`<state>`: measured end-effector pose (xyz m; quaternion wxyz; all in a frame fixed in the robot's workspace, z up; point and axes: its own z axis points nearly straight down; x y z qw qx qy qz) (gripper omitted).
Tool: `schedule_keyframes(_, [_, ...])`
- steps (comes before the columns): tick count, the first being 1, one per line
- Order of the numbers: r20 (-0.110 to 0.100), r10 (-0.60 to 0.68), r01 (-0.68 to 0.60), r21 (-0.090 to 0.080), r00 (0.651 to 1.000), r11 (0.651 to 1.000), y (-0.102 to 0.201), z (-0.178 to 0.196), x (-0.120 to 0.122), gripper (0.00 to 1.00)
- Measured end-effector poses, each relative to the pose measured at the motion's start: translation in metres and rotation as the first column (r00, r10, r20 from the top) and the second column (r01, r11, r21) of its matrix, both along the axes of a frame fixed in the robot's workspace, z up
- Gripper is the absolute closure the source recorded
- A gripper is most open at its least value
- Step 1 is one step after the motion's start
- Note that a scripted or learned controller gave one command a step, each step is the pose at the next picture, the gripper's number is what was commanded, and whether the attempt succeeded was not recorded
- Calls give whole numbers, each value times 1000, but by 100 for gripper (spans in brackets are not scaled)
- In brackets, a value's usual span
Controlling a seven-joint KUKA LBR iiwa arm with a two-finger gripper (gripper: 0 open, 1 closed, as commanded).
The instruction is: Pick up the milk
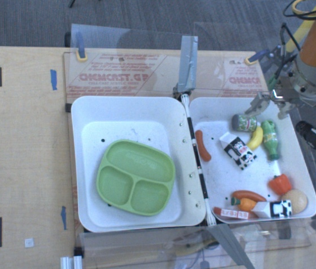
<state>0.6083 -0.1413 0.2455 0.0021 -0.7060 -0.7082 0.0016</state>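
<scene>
Fingers [268,106] spread above can [243,121], milk [239,151] just below-left, untouched

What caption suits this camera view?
Hand hovers above the can in the right bin; milk carton lies untouched nearby.

**Milk carton sitting mid-bin on the right**

So the milk [239,151] is a small white carton with black cow-style patches, lying tipped over on its side in the right bin [219,184]. It's angled diagonally, one end toward 10 o'clock and the other toward 4 o'clock. Sits around the middle of the bin, a bit toward 12 o'clock. A banana [255,138] is just beside it at roughly 2 o'clock, looks like touching. Nothing's gripping it.
</scene>
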Motion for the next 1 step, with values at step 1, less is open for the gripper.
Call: schedule_keyframes(1, [18, 17, -17, 0, 1000, 1000, 3, -125, -11, 0])
